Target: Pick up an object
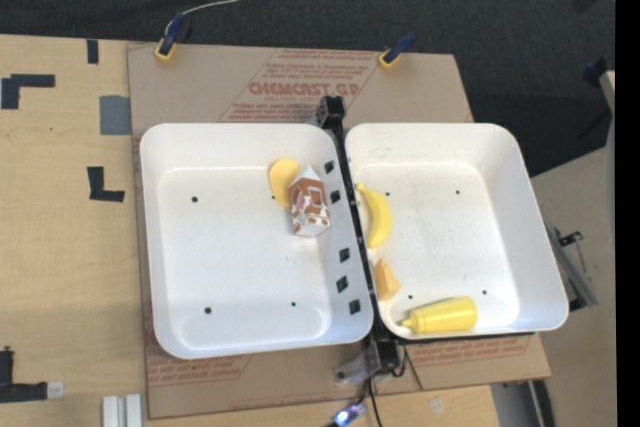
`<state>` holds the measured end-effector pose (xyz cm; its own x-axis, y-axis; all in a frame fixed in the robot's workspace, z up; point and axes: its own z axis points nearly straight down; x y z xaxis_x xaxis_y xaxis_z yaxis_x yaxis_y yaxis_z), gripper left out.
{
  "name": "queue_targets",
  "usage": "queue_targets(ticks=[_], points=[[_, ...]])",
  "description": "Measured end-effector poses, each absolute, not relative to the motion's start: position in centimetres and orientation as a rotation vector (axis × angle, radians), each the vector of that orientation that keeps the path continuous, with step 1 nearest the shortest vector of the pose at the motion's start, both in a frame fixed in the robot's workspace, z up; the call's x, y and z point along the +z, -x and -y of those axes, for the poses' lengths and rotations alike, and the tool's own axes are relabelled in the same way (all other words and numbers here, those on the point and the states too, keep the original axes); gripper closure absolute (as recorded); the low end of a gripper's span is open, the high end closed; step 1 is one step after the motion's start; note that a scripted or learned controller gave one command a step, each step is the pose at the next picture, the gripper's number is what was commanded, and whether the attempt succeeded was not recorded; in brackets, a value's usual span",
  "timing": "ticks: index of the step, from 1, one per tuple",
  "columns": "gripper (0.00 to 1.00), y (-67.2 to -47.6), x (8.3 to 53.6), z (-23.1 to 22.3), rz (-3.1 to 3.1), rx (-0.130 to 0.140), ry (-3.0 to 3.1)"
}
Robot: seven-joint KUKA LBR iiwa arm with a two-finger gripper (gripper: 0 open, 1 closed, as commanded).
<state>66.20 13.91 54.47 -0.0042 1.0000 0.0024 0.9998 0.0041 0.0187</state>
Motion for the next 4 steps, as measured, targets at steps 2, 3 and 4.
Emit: queue_targets(ticks=[2,3,4], points=[[1.00,-51.9,51.9,-9.5,-2.234,0.000,-2.213],[1.00,-49.5,53.6,-2.1,-2.214,0.001,-2.226],[1.00,-48.3,53.5,-1.1,-2.222,-0.001,-2.222]])
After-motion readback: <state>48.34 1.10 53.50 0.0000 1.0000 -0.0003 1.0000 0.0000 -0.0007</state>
